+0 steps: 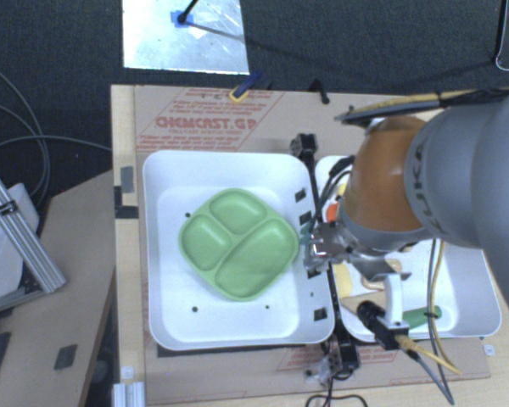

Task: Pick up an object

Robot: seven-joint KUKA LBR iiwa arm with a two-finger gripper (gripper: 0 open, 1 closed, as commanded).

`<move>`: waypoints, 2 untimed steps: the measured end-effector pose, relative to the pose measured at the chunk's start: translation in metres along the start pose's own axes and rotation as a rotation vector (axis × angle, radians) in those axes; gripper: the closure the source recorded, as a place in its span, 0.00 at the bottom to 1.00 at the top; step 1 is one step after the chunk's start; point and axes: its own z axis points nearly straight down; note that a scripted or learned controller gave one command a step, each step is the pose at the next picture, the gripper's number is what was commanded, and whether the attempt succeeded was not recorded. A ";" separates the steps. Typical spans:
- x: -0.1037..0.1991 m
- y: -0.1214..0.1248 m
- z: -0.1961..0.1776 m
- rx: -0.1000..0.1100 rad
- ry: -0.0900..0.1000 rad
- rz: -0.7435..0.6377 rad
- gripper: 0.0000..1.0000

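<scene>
A pale green divided plate (239,243) with three compartments lies flat in the left white bin (165,176).

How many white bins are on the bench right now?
2. The left bin holds a green divided plate. The right bin sits beside it, largely covered by the arm, so things in it may be hidden.

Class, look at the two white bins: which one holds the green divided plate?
The left bin, farther from the arm. The green divided plate lies flat in its middle, while the right bin sits largely under the arm.
</scene>
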 end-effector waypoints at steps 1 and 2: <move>0.091 0.004 -0.146 -0.019 0.006 -0.005 1.00; 0.084 0.003 -0.149 -0.006 -0.003 0.001 1.00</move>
